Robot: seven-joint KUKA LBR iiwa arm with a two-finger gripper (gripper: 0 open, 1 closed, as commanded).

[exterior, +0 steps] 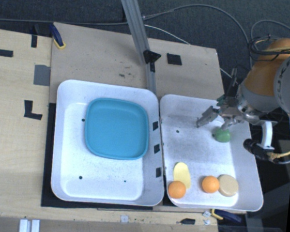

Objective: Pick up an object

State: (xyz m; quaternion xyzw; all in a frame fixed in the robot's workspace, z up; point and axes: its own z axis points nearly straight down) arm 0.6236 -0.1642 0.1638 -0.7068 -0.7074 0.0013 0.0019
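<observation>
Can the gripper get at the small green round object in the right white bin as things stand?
Probably yes. The gripper hangs just above and left of the small green round object in the right white bin; nothing lies between them, and the other pieces sit along the bin's near edge.

A robotics lab: plywood bench (115, 57) with tape marks, loose cables (198, 12), two white bins (65, 130).

Right bin (243, 165) contents: small green ball (222, 135) near the far right edge, just beside the gripper (216, 118). Along the near edge: orange ball (176, 189) at the near left corner, touching a pale yellow oblong piece (182, 172) just behind it; second orange ball (210, 184) touching a beige round disc (227, 184) toward the near right corner.
</observation>
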